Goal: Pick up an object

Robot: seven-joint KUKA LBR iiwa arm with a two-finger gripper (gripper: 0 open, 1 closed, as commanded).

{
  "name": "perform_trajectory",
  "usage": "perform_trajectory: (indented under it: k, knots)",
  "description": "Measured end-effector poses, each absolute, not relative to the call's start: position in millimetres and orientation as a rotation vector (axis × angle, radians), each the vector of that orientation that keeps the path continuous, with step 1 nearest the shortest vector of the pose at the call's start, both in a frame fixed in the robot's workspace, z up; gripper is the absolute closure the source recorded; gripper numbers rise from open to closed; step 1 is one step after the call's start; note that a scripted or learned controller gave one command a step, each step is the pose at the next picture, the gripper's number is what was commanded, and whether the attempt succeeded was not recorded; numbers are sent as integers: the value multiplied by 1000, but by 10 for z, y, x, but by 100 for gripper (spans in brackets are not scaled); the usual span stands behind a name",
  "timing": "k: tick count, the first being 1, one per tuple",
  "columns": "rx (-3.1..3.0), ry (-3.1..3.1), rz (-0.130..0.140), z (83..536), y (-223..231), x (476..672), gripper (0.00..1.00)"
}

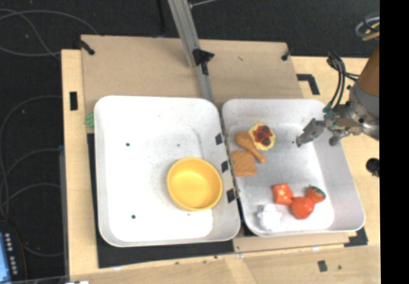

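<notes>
Camera view, looking down on your bench: the gripper (317, 134) hangs over the right bin (291, 110), up and right of the tomato (304, 206), its two fingers spread apart with nothing between them; the tomato lies in that bin's near right corner; a red block (282, 194) sits just left of it, a white lump (270, 216) beside that; further up-left you see a small tart (262, 136), a drumstick (248, 145) and a brown slice (243, 164); a yellow bowl (194, 183) rests well left, in the left bin (137, 129).
</notes>
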State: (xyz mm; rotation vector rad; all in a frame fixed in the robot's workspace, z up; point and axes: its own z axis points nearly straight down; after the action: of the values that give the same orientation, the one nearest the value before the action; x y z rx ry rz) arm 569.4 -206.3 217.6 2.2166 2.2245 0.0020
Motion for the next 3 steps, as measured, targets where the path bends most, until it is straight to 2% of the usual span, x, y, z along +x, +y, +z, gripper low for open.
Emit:
perform_trajectory:
  k: [1, 2, 3]
  knots:
    - [2216, 2225, 2, 2176, -2063, 5694, 0]
    - [2223, 2222, -6, 1626, -2013, 5608, 0]
    - [2224, 2220, -7, 1152, -2120, 5610, 0]
